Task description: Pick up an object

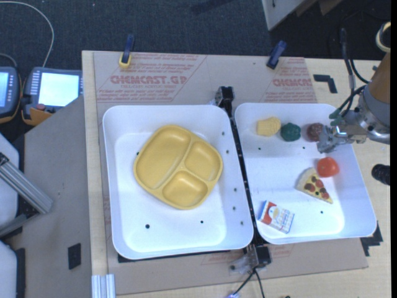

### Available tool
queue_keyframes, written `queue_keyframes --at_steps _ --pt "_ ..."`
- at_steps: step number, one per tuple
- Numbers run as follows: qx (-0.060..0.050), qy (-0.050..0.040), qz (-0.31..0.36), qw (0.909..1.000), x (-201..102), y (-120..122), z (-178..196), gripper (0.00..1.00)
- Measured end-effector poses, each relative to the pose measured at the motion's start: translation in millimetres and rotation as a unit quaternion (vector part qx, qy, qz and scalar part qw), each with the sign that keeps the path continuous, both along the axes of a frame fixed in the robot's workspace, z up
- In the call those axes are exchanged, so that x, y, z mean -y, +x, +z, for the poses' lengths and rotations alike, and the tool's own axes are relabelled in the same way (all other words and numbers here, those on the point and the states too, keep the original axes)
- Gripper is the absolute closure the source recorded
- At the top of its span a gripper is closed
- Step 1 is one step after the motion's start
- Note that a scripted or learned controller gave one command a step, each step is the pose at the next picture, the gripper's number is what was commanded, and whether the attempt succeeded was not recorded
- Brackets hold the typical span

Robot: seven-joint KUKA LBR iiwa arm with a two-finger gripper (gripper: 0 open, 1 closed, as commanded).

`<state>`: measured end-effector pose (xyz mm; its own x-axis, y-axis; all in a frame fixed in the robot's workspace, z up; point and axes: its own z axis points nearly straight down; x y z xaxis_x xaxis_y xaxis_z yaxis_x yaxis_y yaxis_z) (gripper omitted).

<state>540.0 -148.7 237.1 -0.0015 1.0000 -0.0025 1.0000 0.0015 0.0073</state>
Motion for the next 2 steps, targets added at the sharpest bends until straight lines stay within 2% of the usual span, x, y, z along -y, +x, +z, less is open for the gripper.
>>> queue_keyframes --at_steps 1,2 --pt "-0.002 0.0016 0.003 1.0 -53 20 2 1.0" --pt "-0.005 0.0026 0.002 1.0 -100 24 -8 1.0"
